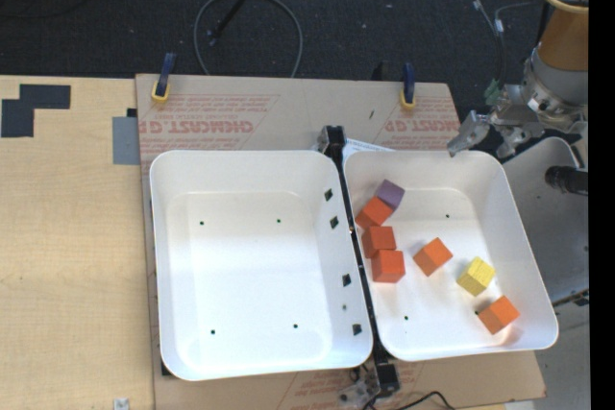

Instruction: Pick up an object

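Observation:
The right bin (519,216) holds several small blocks. A purple block (389,195) lies near the divider, with three red-orange blocks (380,239) clustered just below it. Toward the middle sits an orange block (433,255), then a yellow block (476,276), and another orange block (499,314) near the front right corner. My gripper (488,135) hangs over the bin's far right corner, apart from every block. Its fingers are spread open with nothing between them.
The left bin (159,235) sits beside the right one, joined by a black clip strip (346,235). Both rest on a cardboard sheet (288,110) held by two clamps. Cables lie on the dark floor behind.

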Controlling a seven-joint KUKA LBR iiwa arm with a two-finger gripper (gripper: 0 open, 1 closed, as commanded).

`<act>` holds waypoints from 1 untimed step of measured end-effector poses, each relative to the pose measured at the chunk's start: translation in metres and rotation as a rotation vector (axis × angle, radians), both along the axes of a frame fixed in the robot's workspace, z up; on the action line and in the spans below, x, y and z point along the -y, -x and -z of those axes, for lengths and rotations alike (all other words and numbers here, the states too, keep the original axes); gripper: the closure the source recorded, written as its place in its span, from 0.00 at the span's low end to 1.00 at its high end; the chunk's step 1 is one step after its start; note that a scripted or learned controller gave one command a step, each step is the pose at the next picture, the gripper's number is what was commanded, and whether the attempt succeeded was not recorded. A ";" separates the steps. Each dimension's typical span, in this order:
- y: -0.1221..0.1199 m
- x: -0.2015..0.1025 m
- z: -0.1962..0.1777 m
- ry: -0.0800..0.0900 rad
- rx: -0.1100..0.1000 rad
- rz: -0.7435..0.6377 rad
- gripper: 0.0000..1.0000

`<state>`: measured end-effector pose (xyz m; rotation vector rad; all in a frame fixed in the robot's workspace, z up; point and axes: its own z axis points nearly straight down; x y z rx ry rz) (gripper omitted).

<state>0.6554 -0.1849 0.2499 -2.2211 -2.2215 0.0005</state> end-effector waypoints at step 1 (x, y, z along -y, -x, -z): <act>0.006 0.001 0.166 -0.002 -0.011 0.000 0.00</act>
